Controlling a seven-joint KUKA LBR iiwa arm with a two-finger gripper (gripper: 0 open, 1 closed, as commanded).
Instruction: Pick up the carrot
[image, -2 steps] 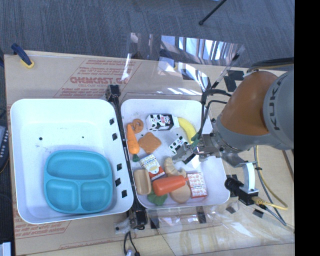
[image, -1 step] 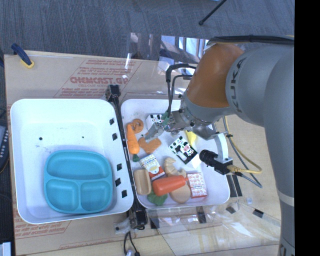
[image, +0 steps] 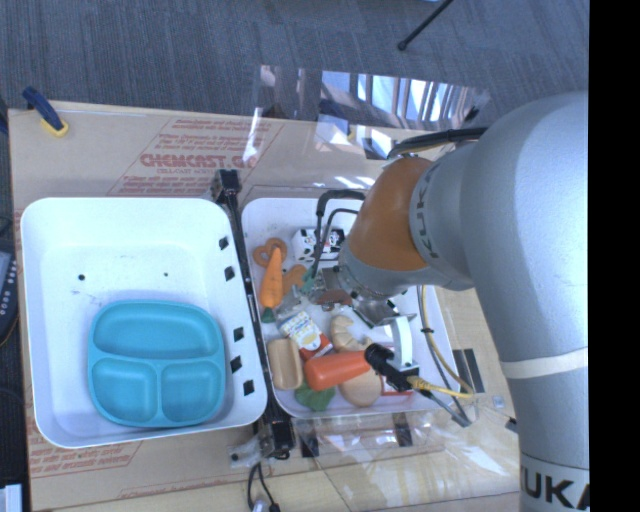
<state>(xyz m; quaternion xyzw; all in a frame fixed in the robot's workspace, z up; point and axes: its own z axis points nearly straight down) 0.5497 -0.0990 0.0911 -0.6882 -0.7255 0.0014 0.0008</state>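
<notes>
**Crowded bin puts the carrot pick at risk**

The carrot (image: 272, 279) lies in the right bin (image: 432, 330), at the centre of the frame, hard against that bin's left wall, its length running roughly up and down the picture. A brown pretzel-shaped piece (image: 266, 253) touches its upper end. Below it sit a small printed packet (image: 299, 325), a bread-roll shape (image: 284, 362) and a larger orange-red piece (image: 338, 369), all packed close.

The arm (image: 500, 220) hangs over the right half of this bin, its orange band (image: 392, 222) just right of the carrot. The gripper (image: 322, 290) sits beneath the wrist, near the carrot's right side, but the wrist hides most of it, and I cannot tell how the jaws stand or whether anything is between them.

The likely failures come from crowding. The bin wall leaves little room on the carrot's left, so a descent could strike the rim or pin the carrot against it. The larger orange-red piece is similar in colour and could be taken instead. Neighbours touching the carrot may be dragged along or tip it out of a weak pinch.

The left bin (image: 60, 300) holds a blue divided tray (image: 155, 362), well apart from all this.
</notes>
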